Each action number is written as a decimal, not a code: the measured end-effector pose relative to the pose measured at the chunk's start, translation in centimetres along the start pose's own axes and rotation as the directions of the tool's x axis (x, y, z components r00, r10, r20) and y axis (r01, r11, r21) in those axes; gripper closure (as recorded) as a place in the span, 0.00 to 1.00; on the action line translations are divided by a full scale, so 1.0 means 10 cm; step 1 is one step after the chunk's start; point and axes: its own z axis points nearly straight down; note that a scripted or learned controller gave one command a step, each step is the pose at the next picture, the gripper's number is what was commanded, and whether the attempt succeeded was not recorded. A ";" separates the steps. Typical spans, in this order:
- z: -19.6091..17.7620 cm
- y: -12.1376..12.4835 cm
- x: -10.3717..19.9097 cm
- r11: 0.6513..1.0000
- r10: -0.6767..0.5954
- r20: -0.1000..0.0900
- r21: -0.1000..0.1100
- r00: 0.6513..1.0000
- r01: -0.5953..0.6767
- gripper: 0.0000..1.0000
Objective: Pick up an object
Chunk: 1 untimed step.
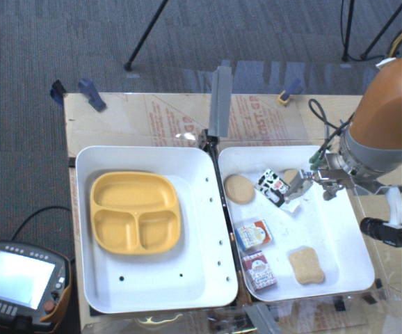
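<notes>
The black-and-white carton (272,184) lay tilted in the right bin (340,252), upper middle, between the round cookie (240,188) and the gripper (297,187). We judged a slip likely: the carton sat askew, a pinch could nudge it aside. The gripper hung low just beside it, arm (378,127) reaching from the right; jaws' state we could not tell.

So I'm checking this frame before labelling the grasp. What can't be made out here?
- Gripper: too small and blurred in the camera view to tell its state, or whether it touches the cow-print carton.
- Round thing behind the carton: partly hidden by the carton and gripper.
- Arm: cut off by the right edge.
- Print on the two red cartons: too small to read.
</notes>
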 end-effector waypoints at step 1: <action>1.06 0.99 -0.07 0.972 0.237 0.001 0.005 0.972 -0.237 0.00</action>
